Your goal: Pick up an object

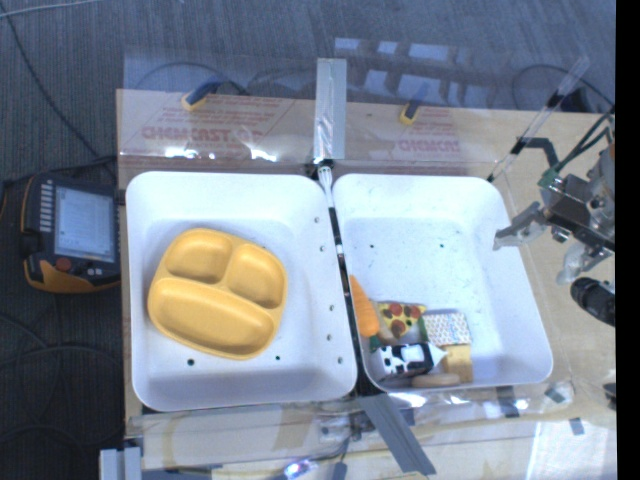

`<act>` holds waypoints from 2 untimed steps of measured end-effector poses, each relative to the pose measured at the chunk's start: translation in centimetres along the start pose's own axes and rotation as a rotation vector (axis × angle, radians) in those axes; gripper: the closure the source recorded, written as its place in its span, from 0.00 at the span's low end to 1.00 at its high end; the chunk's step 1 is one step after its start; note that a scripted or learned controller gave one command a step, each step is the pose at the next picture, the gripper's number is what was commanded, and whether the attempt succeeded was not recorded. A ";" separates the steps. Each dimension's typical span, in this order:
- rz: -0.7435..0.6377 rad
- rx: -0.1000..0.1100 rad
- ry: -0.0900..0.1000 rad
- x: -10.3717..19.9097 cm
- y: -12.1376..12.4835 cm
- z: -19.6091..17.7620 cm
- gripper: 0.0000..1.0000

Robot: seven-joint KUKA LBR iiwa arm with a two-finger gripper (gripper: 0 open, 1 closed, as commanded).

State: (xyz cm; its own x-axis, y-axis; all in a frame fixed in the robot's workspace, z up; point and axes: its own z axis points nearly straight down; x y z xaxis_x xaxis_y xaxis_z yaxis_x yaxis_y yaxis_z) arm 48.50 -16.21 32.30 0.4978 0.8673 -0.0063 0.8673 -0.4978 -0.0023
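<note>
The claw (575, 230) hung at the right edge of the worktop (560, 298), outside the right bin (440, 208) and beside its upper right corner, with nothing visibly in its hold; how far it stood open could not be made out among the metal parts and cables at the frame's edge. The objects it was sent to pick lay well apart from it, down and to the left across the bare white floor of that bin. They were bunched in a small heap (415, 343) against the bin's near wall, close to the lower left corner: an orange carrot-shaped piece (364, 308) lying with its long axis roughly parallel to the divider between the bins, a flat pizza-printed piece (400, 320) just beside it, a grey speckled block (447, 326), and a black-and-white item (403, 359) touching the others at the front. Any reach would likely have to run diagonally toward that corner, where the wall and the crowding would probably leave little room around a single piece. The left bin (180, 208) held a yellow divided tray (218, 290), farther still from the claw. A handheld controller (65, 230) sat on the floor left of the worktop.
</note>
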 end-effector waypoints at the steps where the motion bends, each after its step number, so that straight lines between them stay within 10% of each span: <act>1: 0.346 0.008 0.001 5.7 -3.5 15.3 0.00; 2: 0.303 0.005 -0.001 2.4 -1.6 15.7 0.00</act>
State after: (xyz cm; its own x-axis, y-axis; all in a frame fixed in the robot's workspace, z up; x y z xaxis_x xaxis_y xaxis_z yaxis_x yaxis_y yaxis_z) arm 48.23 -13.39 16.62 0.7341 0.6790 -0.0082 0.6790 -0.7341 -0.0053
